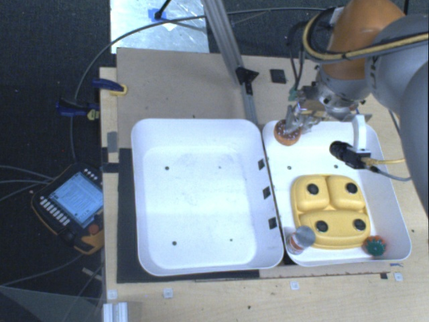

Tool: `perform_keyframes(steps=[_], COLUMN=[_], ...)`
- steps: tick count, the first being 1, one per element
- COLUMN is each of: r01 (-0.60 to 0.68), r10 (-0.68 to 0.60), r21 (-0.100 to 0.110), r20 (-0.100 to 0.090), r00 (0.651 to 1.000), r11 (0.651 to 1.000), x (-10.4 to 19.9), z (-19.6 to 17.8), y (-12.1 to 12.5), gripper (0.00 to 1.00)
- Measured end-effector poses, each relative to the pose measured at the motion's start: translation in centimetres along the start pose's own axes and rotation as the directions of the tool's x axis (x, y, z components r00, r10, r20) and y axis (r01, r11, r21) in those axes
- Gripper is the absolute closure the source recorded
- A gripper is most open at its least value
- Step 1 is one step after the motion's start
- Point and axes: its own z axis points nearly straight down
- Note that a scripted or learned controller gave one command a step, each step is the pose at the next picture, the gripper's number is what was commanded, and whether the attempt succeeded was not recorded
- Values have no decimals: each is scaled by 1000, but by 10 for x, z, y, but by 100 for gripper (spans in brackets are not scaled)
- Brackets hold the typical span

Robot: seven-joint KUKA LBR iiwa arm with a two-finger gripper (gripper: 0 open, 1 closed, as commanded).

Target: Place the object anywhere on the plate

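Here, a small brown object (pixel 288 137) is seen directly beneath the gripper (pixel 293 125) in the right bin's (pixel 389 200) far-left corner, seemingly pinched, with the yellow plate (pixel 330 210) lying nearer the camera.

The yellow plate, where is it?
The yellow plate lies in the right bin, toward its near end, with a small grey object and a green one beside it.

**Grey arm, orange band**

The arm (pixel 402 52) is smooth grey with a rounded orange band (pixel 358 19) above the wrist. Black and yellow cables (pixel 310 35) loop beside it. A black cylindrical fitting (pixel 347 154) juts beside the metallic gripper (pixel 295 121).
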Motion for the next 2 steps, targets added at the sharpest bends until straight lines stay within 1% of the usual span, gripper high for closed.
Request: perform_keyframes(steps=[1,2], r01=[1,1], r10=[-1,-1], r21=[0,1], r20=[-1,-1], r00=[1000,1000], r11=[1000,1000], x=[51,102], z=[-14,-22], y=[-14,-36], gripper=[100,100])
